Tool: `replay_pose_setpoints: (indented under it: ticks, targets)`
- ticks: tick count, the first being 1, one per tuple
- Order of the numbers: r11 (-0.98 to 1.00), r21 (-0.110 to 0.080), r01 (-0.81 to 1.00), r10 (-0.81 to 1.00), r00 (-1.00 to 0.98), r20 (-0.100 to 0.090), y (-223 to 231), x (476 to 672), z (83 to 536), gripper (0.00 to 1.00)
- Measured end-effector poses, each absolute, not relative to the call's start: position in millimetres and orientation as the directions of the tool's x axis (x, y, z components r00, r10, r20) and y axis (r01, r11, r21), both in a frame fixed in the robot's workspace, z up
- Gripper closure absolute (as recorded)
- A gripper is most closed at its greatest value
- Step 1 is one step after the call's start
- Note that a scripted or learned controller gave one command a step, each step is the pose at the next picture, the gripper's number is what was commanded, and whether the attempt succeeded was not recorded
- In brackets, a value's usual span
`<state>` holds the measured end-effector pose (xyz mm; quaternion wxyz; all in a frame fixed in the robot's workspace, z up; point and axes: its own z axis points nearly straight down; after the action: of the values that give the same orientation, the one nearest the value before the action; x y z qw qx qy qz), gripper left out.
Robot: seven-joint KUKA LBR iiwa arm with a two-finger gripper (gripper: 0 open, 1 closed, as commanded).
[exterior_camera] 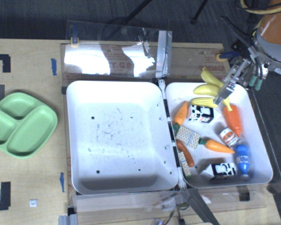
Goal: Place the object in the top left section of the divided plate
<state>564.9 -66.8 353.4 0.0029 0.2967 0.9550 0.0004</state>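
Observation:
The green divided plate (46, 110) lies on the bench left of both bins; its top left section (18, 104) holds nothing. My gripper (223, 93) hangs low over the back of the right bin (261, 168), slanting down from the upper right. Its tip is by the yellow bananas (207, 87) and just above an orange carrot (232, 118). I see nothing held in it. Below it lie a black and white box (201, 113), another carrot (181, 112), a small red and white can (228, 136) and a blue bottle (242, 158).
The left bin (114, 125) lies between the plate and the right bin. A clear panel with a taped upright (163, 53) stands behind the bins. The right bin also holds a patterned packet (188, 137), a third carrot (215, 146) and a second box (223, 169).

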Motion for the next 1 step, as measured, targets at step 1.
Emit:
replay_pose_setpoints:
  ticks: [1]
  targets:
    - [0.824,0.006,0.566,0.566,-0.824,-0.012,-66.4,566.5,364.5,1.00]
